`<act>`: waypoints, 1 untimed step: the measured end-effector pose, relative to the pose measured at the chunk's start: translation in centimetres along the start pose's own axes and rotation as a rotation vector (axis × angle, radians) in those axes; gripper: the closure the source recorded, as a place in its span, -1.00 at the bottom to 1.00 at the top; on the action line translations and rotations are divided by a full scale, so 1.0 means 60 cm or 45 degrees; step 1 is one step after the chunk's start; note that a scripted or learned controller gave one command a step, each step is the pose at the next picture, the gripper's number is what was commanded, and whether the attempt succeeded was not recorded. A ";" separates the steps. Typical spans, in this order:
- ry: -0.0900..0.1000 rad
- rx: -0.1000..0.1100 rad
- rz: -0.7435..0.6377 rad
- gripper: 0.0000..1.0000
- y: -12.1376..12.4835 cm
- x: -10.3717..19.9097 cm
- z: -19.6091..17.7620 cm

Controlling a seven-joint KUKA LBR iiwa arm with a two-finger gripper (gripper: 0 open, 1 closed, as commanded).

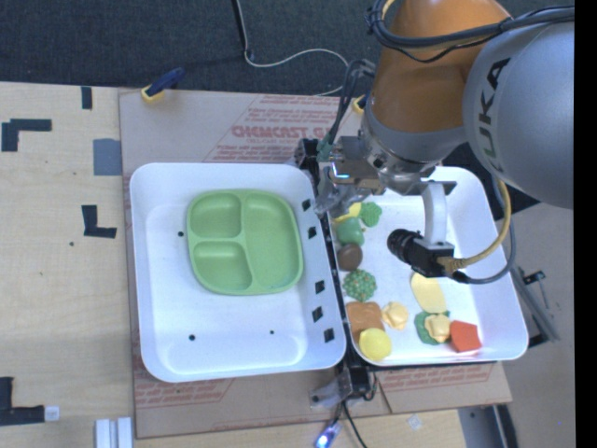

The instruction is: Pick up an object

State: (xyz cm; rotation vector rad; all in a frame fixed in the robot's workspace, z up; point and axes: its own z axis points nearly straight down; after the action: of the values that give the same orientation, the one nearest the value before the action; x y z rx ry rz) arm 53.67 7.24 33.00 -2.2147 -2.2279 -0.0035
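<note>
Camera view: gripper point(338, 192) hanging over right bin's point(499, 278) left edge, grip state unclear. Small green toy point(370, 215) and yellow piece point(347, 215) lying just beside it, brown ball point(350, 256) sitting below. Green divided plate point(244, 242) resting in left bin point(149, 278).

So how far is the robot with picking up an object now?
Nothing looks picked yet: the toy foods lie in the right bin, and the green tray sits in the left bin. In hand: the pincer is low over the right bin's upper left corner, near the green piece. Left: grasping one piece and lifting it.
</note>
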 end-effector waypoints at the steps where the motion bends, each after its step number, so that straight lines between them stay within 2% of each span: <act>1: -0.001 -0.002 0.004 1.00 -0.016 0.011 -0.071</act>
State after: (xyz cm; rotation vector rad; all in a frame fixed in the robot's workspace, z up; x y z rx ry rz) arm 52.68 7.89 37.27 -2.2190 -2.2260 -0.0043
